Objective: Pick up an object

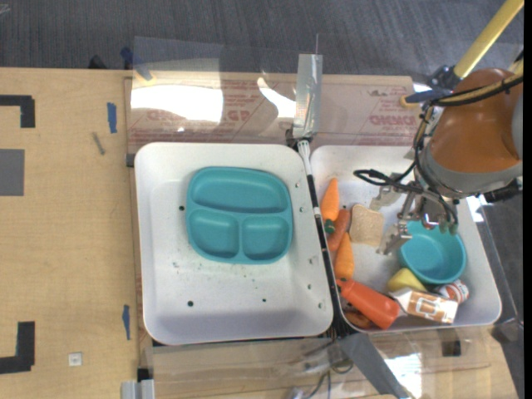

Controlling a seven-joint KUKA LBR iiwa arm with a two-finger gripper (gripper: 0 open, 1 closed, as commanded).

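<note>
From the camera view I found the gripper (405, 223) low over the right bin (490, 299), hanging below the orange band of the arm (474, 131). Its metal fingers (396, 238) stood slightly apart with nothing between them, so I judged the claw unloaded.

The nearest candidate was the teal bowl (434, 254), just beside the claw at about four o'clock, its rim nearly under the fingertips. A beige sponge-like block (364, 223) lay close at nine o'clock, and an orange carrot (330, 199) further out the same way, long axis running twelve to six along the bin's left wall. An orange-red bottle (371, 302) lay toward seven o'clock, and a yellow piece (402, 278) sat at six.

The bin was crowded, leaving little room beside the bowl. The left bin (158, 248) held a teal divided plate (239, 214), well apart at nine o'clock.
</note>
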